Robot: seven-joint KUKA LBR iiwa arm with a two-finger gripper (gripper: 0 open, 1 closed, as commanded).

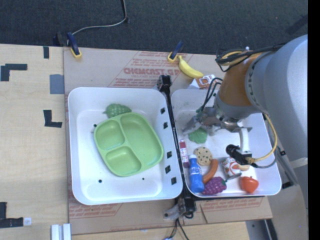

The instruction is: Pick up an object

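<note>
Objects for picking crowd the near end of the right bin [235, 194]: a bunch of purple grapes [215, 185] against the near wall, a blue bottle [195, 174] just left of it, and a red-orange round piece [248, 184] toward the near right corner. Just behind these lie an orange carrot-like stick [211, 168], tilted, a small red-and-white item [231, 168] beside it, and a speckled cookie [203, 155]. Farther in, near the bin's left wall, sits a soft green object [198, 135]. The gripper [196, 123] hangs right over it, at or just above its far edge; it is blurred, so whether it is open or closed, or has hold of anything, cannot be told. The grey arm with its orange band [235, 86] reaches in from the right. In the left bin [85, 134] a green divided tray [128, 144] lies at a slant, with a green leafy piece [117, 110] touching its far edge. Beyond the bins, a yellow banana [189, 69] rests on the cardboard [140, 71].
</note>
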